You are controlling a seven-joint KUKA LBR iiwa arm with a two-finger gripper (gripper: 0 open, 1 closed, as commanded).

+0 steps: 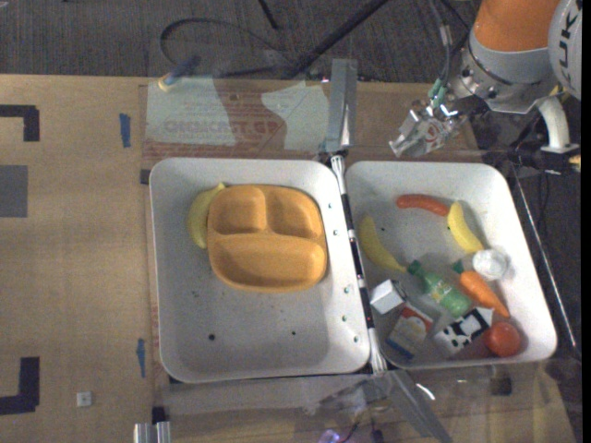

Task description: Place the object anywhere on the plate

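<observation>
progress: basically zero | plate (268, 238) bare in left bin (175, 321) | your gripper (423, 131) above right bin (526, 247), finger state can't tell | pick + place left

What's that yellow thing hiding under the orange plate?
A yellow banana-shaped thing pokes out from under the left edge of the orange plate. Its curved end shows; the rest is covered by the plate, so what it really is stays unsure.

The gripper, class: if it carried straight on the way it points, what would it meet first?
The gripper points down and left, above the right bin's far rim. It would probably meet that rim or the bench first; depth is unclear.
</observation>
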